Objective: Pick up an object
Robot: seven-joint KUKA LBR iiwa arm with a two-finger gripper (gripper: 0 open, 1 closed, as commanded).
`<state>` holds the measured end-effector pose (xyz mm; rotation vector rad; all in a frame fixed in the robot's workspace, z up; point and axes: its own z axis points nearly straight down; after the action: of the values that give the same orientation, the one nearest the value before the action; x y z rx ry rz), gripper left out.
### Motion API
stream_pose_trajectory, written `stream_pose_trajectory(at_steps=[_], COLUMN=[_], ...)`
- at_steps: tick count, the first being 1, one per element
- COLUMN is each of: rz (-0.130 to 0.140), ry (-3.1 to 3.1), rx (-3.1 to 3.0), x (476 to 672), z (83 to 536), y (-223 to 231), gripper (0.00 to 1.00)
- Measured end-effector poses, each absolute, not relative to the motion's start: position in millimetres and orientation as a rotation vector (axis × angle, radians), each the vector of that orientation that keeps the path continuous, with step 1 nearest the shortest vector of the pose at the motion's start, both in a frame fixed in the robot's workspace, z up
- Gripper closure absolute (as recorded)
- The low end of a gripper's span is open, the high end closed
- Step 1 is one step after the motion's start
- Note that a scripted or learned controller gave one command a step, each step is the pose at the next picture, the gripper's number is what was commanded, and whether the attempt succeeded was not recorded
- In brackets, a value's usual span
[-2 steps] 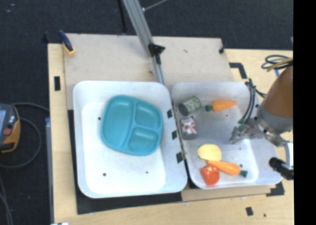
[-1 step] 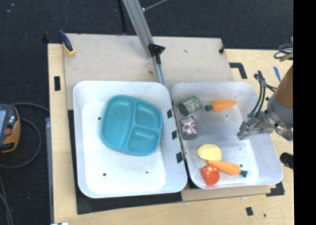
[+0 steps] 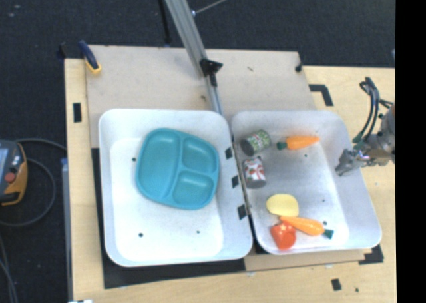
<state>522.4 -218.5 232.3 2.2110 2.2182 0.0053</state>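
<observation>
While two shallow white bins are seen side by side on the bench, the gripper (image 3: 349, 160) is found at the right rim of the right bin (image 3: 353, 208), with the wrist and its cables reaching in from the right edge. How far the gripper is open cannot be told, as it is small and blurred; nothing is seen held by it. It is kept well apart from all the objects in the bin.

Several objects are scattered in the right bin. A green can (image 3: 256, 141) is laid on its side at the far left corner, and a toy carrot (image 3: 299, 141) is placed just to its right. A silver can (image 3: 254, 172) is set near the left wall, just nearer than the green one. At the near end a yellow lemon-like piece (image 3: 282, 204) is seen, with a second carrot (image 3: 305, 226) just beside it and a red pepper-like piece (image 3: 283, 236) touching that carrot's left end.

A blue divided plate (image 3: 178, 168) is held by the left bin (image 3: 120, 228). A slanted metal rail (image 3: 186, 28) is seen at the far side.
</observation>
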Motion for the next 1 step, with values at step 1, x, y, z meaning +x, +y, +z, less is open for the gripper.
stream_pose_trajectory(at_steps=[1], rz=[0.005], ry=[2.220], rx=[2.211], x=[524.2], z=[287.0], y=[-220.1], gripper=[1.00])
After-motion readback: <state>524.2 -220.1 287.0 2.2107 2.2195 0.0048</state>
